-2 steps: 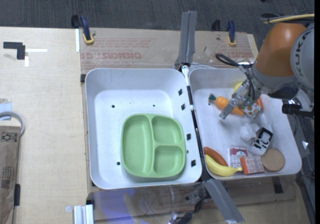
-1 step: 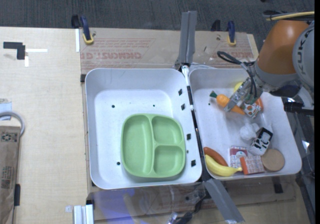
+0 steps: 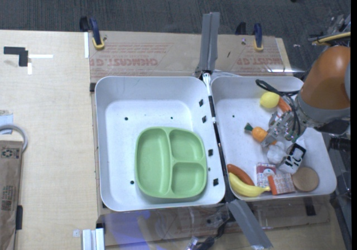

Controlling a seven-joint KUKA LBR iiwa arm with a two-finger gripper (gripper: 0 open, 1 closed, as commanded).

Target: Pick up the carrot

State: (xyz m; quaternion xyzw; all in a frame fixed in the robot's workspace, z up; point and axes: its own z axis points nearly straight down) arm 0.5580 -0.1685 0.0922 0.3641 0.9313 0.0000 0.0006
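Nearest in the right bin [image 3: 223,131] lie a banana [image 3: 245,187], a red sausage-like piece [image 3: 241,174], a packet [image 3: 273,179] and a brown disc [image 3: 305,178], crowded along the front wall. The carrot [image 3: 257,133] sits mid-bin, behind the banana, apparently free. The pincer [image 3: 281,131] hangs just right of the carrot; whether it is spread I cannot tell. A lemon [image 3: 269,100] lies farther back.

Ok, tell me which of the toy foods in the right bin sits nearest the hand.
The carrot: orange with a green top, just left of the hand. The lemon lies further up, the banana down by the bottom wall.
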